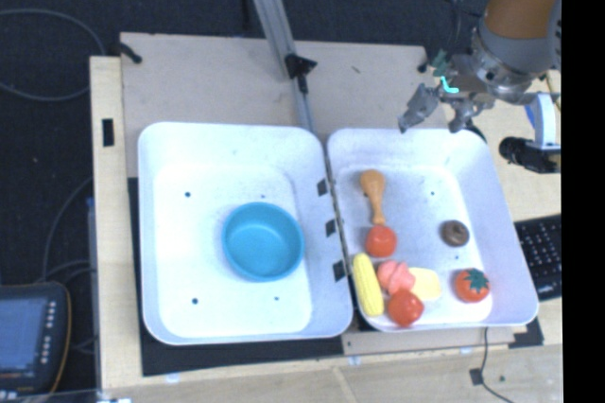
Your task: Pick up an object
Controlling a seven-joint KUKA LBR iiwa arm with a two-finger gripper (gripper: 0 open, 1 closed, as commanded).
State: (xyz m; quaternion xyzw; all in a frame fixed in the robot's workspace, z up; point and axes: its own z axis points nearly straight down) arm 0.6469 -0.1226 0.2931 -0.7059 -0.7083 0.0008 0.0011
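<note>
Drumstick (373, 193) below open claw (437, 117)

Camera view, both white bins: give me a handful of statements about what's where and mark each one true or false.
1. The blue bowl sits in the left bin. True.
2. The gripper holds the corn cob. False: the gripper hangs open over the far edge of the right bin with nothing between its fingers, and the corn cob lies at that bin's near left corner.
3. The strawberry lies near the right bin's near right corner. True.
4. The brown donut is inside the blue bowl. False: it lies in the right bin, apart from the other toys.
5. The drumstick lies in the right bin. True.
</note>
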